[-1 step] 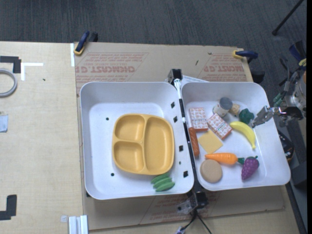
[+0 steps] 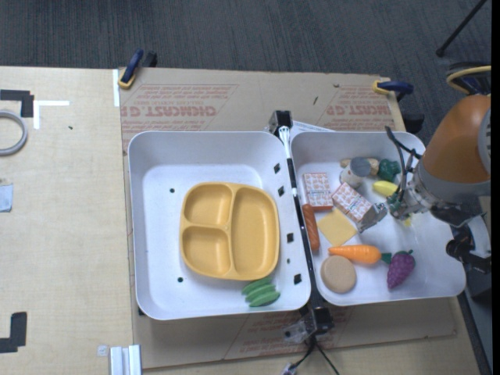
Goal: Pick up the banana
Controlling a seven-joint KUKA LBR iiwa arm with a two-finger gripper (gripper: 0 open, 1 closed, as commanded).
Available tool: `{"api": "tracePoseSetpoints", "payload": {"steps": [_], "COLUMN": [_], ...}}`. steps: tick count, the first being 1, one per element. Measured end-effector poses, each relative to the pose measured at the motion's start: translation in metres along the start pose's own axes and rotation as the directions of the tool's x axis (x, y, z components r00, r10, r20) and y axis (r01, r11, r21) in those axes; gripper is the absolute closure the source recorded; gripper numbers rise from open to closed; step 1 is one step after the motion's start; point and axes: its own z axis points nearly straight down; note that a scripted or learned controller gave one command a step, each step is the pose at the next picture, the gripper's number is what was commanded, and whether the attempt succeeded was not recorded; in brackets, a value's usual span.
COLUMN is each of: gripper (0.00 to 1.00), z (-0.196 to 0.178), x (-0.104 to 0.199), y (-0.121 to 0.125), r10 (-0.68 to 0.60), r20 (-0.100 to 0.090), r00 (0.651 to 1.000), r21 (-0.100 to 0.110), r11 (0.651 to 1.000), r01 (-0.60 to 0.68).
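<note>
Yellow divided plate (image 2: pixel 230 230) in left bin (image 2: pixel 148 209), green pea pod (image 2: pixel 261 293) by its lower edge. Right bin (image 2: pixel 437 283): banana (image 2: pixel 385 187) near upper right, among toy foods, just beside hand (image 2: pixel 393 206). Long axis roughly left-right across view. Judged light, stiff plastic, smooth, slippery; grip across middle. Hand's state: cannot tell.

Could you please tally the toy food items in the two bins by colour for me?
Yellow: 2, banana, cheese slice
Orange: 1, carrot
Purple: 1, grapes
Green: 1, pea pod
Red: 1, sausage
Tan: 1, round bun
Total: 7
</note>
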Motion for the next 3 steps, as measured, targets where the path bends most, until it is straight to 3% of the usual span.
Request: {"api": "tracePoseSetpoints", "payload": {"steps": [1,2,3], "gripper": [0.0,0.0,1.0], "z": [-0.032,0.0,-0.01], "x": [-0.049,-0.051,-0.052], "y": [0.008,0.011,0.011], "r10": [0.043,-0.22,-0.217], "r20": [0.001,-0.002,0.001], "r00": [0.999,0.976,0.976], "r21": [-0.002,-0.001,-0.002], "r11": [0.999,0.976,0.976], "r01": [-0.043,0.22,0.217]}}
